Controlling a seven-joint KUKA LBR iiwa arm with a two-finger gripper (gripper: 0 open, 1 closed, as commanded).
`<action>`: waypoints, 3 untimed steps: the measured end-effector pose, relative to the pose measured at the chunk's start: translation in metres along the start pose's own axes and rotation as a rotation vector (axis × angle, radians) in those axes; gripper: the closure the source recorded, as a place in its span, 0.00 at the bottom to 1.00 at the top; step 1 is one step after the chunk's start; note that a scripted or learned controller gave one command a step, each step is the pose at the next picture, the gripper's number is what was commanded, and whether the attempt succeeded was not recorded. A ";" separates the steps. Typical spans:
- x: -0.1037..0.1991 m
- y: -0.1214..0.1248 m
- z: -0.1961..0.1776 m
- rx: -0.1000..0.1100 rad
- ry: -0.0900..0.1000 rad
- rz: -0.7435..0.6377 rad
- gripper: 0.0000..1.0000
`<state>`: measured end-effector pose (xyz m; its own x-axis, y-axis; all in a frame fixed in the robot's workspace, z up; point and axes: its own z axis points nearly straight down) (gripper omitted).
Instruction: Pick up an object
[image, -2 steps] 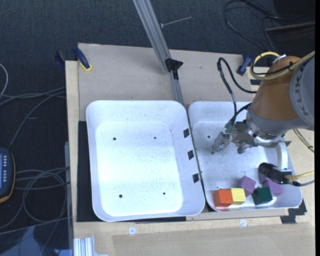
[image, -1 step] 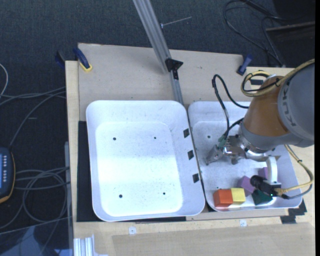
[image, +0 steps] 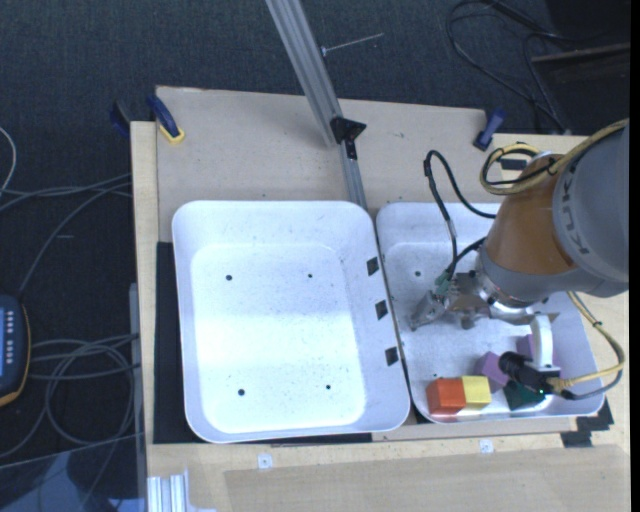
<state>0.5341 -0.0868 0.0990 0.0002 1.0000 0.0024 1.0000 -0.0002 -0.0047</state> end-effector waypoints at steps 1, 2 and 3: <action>0.000 0.001 -0.011 -0.004 0.000 -0.001 1.00; -0.001 0.001 -0.054 -0.011 -0.003 -0.001 1.00; 0.000 -0.005 -0.114 -0.013 -0.003 -0.002 1.00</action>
<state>0.5296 -0.0874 0.2135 -0.0017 1.0000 -0.0010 1.0000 0.0017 0.0084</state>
